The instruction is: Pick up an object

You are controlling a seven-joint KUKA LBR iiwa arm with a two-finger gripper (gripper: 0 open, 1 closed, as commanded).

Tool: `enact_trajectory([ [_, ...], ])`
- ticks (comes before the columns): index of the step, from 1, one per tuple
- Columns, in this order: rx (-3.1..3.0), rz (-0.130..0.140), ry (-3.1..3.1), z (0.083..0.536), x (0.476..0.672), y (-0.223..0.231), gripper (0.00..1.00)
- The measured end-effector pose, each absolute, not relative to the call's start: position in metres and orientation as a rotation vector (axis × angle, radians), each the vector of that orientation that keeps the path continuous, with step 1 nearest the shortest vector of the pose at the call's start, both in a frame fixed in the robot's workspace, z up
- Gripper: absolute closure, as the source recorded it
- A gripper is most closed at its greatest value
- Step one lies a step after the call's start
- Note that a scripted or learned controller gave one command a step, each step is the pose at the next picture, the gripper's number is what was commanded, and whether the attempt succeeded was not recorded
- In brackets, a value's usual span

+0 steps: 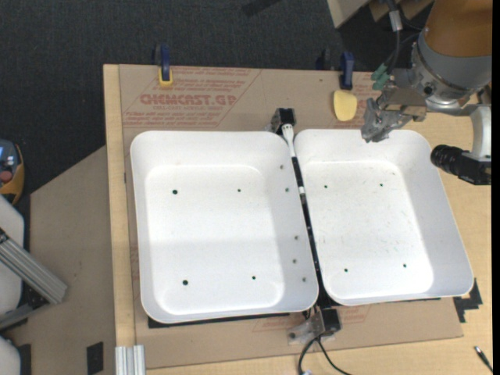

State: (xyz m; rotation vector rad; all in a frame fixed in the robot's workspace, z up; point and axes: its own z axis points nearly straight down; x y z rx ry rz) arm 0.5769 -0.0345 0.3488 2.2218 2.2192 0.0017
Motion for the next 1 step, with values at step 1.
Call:
enact_trajectory([
  [1, 2.219, 0.001, 2.225, 0.2747, 0.6237, 0.0164, 1.00],
])
